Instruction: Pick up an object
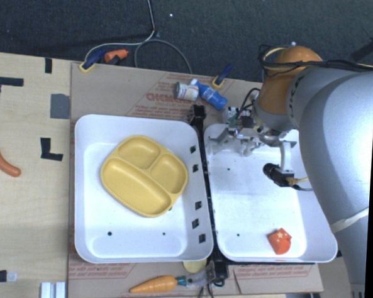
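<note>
A small orange sausage-shaped toy [4, 161] is seen on the bare bench at the far left, at about nine o'clock of the left bin [86, 189], well apart from it. The left bin is occupied by a yellow divided plate [144, 175], which is laid tilted across its middle, with three compartments that hold nothing. Beyond this bin, at about twelve o'clock, an orange-handled clamp [106, 56] is fixed to the cardboard edge. At about six o'clock of the strip between the two bins, a toy carrot [155, 284] is found lying on the cardboard, outside both bins. At about one o'clock of the left bin, a small blue and white bottle [200, 92] is laid on its side on the cardboard.

The right bin [243, 249] is occupied by a single small red object [280, 240], placed near its rim at about five o'clock. The gripper [247, 140] is positioned over the far edge of the right bin, at about eleven o'clock of it, well apart from the red object. How far it is open cannot be told, and nothing is seen held in it.
</note>
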Available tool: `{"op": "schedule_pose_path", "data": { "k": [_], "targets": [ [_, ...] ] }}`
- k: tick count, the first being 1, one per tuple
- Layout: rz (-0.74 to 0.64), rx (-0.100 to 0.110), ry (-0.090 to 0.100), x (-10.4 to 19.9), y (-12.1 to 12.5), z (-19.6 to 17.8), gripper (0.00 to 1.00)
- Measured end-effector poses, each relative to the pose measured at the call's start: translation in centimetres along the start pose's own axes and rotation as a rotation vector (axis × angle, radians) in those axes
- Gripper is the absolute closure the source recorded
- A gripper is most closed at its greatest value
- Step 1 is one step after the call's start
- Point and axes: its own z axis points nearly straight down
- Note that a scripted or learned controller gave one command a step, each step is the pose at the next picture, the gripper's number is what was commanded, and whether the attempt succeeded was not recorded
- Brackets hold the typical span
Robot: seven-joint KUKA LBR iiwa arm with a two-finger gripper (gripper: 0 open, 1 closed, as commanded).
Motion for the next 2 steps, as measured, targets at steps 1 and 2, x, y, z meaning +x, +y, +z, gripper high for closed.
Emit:
{"op": "schedule_pose_path", "data": {
  "k": [1,2],
  "targets": [
    [0.0,0.0,0.0,0.0,0.0,0.0,0.0],
    [0.003,-0.002,0.001,-0.1,-1.8,1.0,0.0]
  ]
}}
